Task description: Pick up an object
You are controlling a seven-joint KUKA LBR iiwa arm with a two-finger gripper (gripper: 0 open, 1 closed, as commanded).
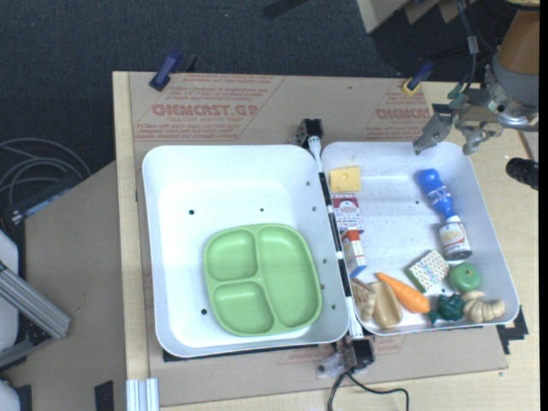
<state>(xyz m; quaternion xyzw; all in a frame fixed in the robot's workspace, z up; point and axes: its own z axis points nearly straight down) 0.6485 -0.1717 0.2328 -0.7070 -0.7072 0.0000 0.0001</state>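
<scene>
Fingers [423, 145] spread apart with nothing between them, tips hanging over the far rim of the right bin [488, 199], near its far corner. Gripper [447, 145] mounted under the grey wrist, reaching in from the right.

In the right bin, along the right half: blue bottle [435, 190], long axis running from far to near with a slight slant toward the right, lying flat. Just nearer, small jar with a white cap [455, 237], roughly in line with the bottle. Yellow wedge of cheese [346, 179] at the far left corner of that bin. Red and white box [345, 213] just below the cheese, long axis following the divider between the bins; thin tube [353, 252] continuing the same line nearer the camera.

At the near end of the right bin, a crowded cluster: orange carrot [402, 292] lying on a slant, thick end toward the left and far side, tip pointing toward the near right corner. Tan piece [379, 305] beside and partly under it. Patterned square [428, 270] just beyond the carrot. Green round thing [465, 276] to the right of the square. Dark green piece [448, 307] and beige ring-shaped piece [485, 306] touching at the near right corner.

In the left bin [171, 229], a green divided plate [260, 278] with three compartments, set toward the near right part. Both bins side by side on the surface [128, 187], covered in brown printed board.
</scene>
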